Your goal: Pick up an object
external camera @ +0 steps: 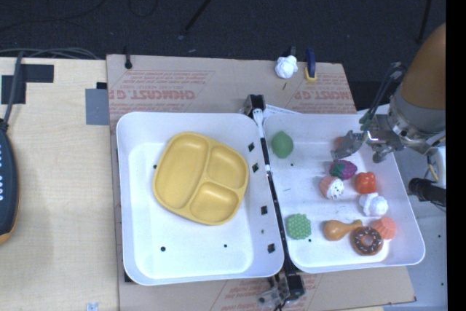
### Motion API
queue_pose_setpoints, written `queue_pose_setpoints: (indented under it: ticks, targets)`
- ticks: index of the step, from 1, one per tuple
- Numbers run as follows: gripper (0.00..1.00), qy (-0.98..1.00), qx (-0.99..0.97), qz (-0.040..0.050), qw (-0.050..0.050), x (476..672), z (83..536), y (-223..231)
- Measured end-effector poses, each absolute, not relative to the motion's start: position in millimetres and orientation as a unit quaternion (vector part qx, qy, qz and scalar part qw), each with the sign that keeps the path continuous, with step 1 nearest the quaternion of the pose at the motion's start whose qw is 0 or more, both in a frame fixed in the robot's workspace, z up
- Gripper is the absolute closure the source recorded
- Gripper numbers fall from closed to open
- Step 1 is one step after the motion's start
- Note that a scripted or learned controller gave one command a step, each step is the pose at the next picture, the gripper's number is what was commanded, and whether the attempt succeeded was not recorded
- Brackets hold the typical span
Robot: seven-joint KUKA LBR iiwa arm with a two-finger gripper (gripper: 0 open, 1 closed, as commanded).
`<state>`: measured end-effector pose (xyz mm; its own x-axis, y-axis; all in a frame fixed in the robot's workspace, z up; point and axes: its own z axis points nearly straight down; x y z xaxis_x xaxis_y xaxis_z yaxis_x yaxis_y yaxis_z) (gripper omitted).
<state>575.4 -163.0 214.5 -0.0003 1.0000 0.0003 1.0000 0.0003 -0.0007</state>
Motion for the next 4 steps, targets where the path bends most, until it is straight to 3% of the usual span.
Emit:
queue_pose_setpoints:
  ticks: [1, 2, 3, 4]
  targets:
    - [1.0, -0.707, -0.707, -0.0002, 0.001, 575.4, 224, -164]
    - [1.0, -0.709, -0.705, -0.0006, 0.001, 646.3, 178, -115]
    - [1.0, -0.709, -0.705, -0.0003, 0.002, 643.9, 188, -35]
    - [1.0, -0.71, -0.704, 0.0003, 0.004, 591.7, 187, 71]
